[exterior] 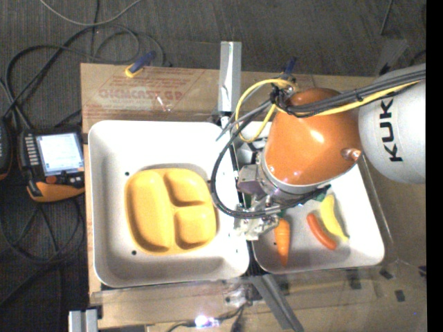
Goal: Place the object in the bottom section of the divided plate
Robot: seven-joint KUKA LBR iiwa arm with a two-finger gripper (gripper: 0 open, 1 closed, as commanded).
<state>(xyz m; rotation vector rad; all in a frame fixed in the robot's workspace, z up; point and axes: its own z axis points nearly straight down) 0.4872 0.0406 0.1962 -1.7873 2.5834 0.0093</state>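
Yellow divided plate (169, 209) sits in left bin (111, 151), roughly centred: one large section on its left, two smaller sections on its right. All three sections look bare.

Arm's orange band (311, 144) hangs over right bin (370, 251), near the wall the two bins share. Gripper (257, 220) pokes out below the band at that wall. Jaws hidden under wrist and cabling (239, 126); cannot tell whether spread or closed, nor whether anything is gripped.

Carrot (282, 239) lies in right bin just beside the gripper, orange, long axis running up and down the view, top end close to the gripper. Whether they touch: cannot tell.

Further right: red-orange sausage-shaped item (320, 232) and yellow banana (335, 216), side by side, touching or nearly so.
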